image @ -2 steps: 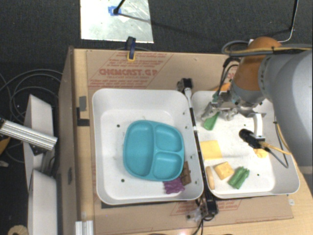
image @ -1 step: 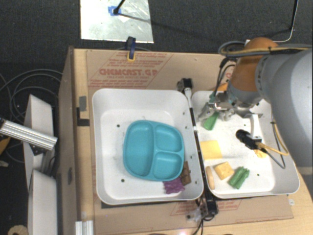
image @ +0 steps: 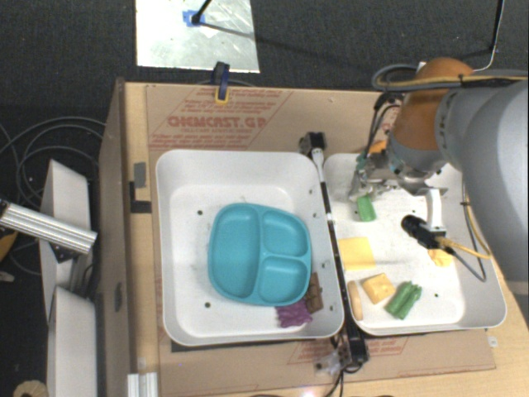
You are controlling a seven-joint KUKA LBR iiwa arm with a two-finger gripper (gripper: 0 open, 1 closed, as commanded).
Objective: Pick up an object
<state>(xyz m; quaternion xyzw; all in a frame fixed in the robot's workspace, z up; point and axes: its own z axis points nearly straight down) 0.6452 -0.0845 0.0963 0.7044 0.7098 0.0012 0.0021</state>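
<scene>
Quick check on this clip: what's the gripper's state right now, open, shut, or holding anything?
Gripper: cannot be told; it sits low over the far end of the right bin, right above a small green piece, with no clear sign of a grasp.

Bright, even light falls from overhead, washing the two white bins (image: 248,172) almost to glare. The foil sheet (image: 197,23) at the back throws dull reflections. Shadows are soft and short, tucked under the blue divided plate (image: 260,255). The dark floor swallows detail. The picture is slightly soft and grainy, and the grey arm (image: 488,147) looms blurred.
</scene>
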